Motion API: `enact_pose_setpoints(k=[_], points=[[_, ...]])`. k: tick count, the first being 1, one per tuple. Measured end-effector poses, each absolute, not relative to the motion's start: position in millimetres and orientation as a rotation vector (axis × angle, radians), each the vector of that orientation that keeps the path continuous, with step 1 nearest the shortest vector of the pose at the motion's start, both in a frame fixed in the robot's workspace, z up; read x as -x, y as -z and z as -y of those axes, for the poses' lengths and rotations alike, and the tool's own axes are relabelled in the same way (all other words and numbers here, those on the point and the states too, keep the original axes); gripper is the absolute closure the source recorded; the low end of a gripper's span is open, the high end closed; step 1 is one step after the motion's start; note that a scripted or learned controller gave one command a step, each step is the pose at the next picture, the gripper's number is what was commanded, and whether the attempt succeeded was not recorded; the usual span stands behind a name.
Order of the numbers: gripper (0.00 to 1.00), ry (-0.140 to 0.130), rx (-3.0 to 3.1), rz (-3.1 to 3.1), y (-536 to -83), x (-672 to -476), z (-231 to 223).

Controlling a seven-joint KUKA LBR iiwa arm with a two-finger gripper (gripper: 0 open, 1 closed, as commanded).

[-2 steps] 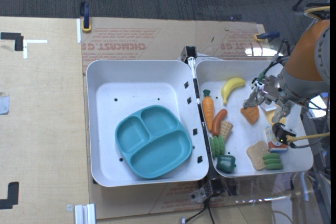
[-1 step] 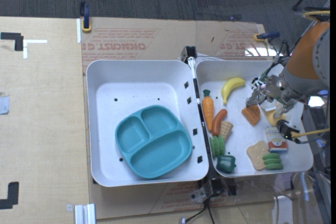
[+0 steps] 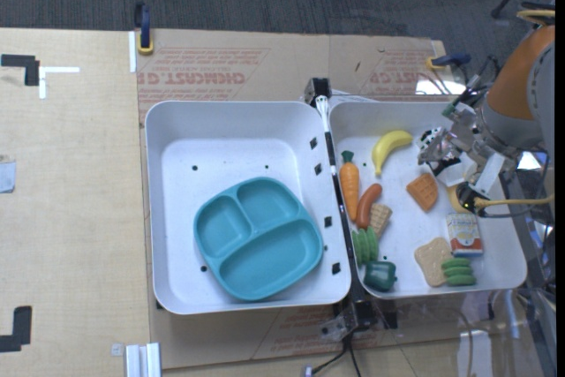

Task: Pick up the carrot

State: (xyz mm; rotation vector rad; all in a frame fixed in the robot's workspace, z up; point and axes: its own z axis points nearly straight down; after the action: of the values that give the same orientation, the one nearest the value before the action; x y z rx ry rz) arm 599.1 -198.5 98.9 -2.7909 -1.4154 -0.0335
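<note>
The carrot [image 3: 350, 187] lies at the right bin's [image 3: 503, 265] left wall, touching a sausage [image 3: 368, 201]; I cannot tell the pincer's [image 3: 439, 147] state.

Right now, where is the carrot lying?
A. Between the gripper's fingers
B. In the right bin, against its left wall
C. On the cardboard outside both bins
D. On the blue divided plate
B: the carrot lies in the right bin, close along its left wall beside a sausage, while the blue plate sits in the other bin and the gripper hovers over the right bin's far side.
</note>
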Motion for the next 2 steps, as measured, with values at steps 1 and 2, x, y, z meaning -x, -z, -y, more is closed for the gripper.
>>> enact_pose_setpoints(k=[1,2], points=[[0.0,-0.006,2.72,1.563,-91.8,-537.6,125.5],[1.0,-0.007,2.723,1.559,-100.6,-538.1,127.1]])
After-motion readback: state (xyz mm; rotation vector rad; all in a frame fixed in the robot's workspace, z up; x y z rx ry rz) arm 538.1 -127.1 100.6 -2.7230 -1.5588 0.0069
